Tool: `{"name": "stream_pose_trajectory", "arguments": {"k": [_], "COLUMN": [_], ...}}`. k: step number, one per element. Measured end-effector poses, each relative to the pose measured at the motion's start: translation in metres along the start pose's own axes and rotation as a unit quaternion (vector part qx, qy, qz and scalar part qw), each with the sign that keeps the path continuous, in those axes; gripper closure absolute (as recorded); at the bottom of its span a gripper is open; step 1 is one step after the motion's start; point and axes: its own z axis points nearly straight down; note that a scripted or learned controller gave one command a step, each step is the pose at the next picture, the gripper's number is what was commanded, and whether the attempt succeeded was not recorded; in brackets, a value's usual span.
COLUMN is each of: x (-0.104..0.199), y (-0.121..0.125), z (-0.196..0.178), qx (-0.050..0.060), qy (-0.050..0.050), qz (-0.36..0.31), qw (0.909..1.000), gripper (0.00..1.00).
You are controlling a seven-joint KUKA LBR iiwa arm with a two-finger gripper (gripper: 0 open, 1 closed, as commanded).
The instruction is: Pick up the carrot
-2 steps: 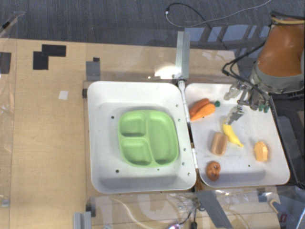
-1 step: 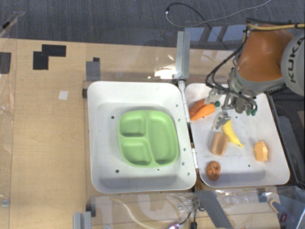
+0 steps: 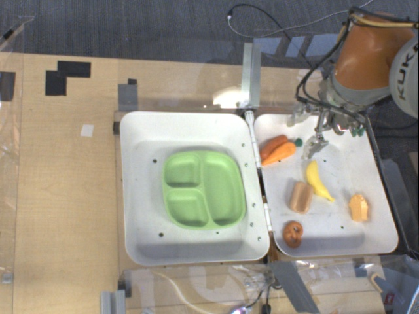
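Two white bins sit side by side on the bench. The left bin [image 3: 137, 175] holds a green divided plate [image 3: 203, 188], three compartments, lying flat near the bin's middle.

The right bin [image 3: 380, 234] carries the food items. The carrot [image 3: 277, 150] lies in the upper left part of this bin, close to the divider wall between the bins, long axis running roughly left-right and tilted a little, thicker end toward the left. A small green bit shows just beside its right tip.

Banana [image 3: 318, 181] lies right of and below the carrot, apart from it, angled down to the right. A tan cylinder-like piece [image 3: 301, 197] sits just beside the banana's left side. A reddish apple-like fruit [image 3: 292, 233] rests near the bin's lower left corner. A small orange-yellow piece [image 3: 359, 208] lies toward the right wall, well apart from the others.

The arm [image 3: 366, 51] enters from the upper right, orange band visible. The gripper [image 3: 314, 142] hangs over the upper part of the right bin, to the right of the carrot and above the banana, not touching the carrot. Fingers point downward; nothing sits between them. Whether they stand wide or narrow cannot be told from this angle.
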Motion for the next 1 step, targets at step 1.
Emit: {"name": "stream_pose_trajectory", "arguments": {"k": [1], "x": [0.0233], "y": [0.0217], "z": [-0.0167], "qx": [-0.001], "qy": [0.001], "qz": [-0.088], "qw": [0.9961], "gripper": [0.00]}}
